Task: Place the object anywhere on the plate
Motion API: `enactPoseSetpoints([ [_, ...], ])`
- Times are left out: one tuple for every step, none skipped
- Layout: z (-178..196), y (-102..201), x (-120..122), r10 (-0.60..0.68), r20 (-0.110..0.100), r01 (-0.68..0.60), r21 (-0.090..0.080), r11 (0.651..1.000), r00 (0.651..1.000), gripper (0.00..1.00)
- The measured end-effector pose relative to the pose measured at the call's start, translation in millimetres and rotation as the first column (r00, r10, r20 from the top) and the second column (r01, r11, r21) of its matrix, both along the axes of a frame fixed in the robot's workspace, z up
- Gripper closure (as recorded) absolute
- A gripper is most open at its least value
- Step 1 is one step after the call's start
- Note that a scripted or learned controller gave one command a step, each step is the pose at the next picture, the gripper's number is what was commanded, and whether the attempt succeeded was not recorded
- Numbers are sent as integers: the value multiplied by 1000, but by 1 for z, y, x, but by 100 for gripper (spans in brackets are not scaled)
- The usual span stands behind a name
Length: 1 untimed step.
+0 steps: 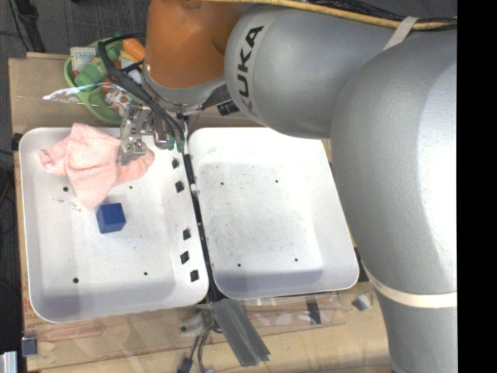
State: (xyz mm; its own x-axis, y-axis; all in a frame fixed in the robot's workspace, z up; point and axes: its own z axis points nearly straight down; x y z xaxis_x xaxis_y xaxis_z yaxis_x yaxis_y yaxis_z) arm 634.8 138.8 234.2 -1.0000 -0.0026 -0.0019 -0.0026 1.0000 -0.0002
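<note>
My gripper (134,148) hangs over the back of the left bin (46,286), right at the right-hand edge of a crumpled pink cloth (85,162). From this height I cannot see whether it touches the cloth or grips it. A small blue cube (111,217) lies on the bin floor just in front of the cloth, clear of the gripper. A green plate-like bowl (87,76) stands behind the left bin at the back left, with an orange item (133,49) and other bits in it.
The right bin (272,208) lies beside the left one, parted by a dark ridge with clips (190,208). The arm's grey body and orange band (186,29) cover the back and right of the scene. A crinkled clear wrapper (74,93) lies by the bowl.
</note>
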Motion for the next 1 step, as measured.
enactPoseSetpoints([
  [1,0,0,0,1,0,0,1000,1000,0],
])
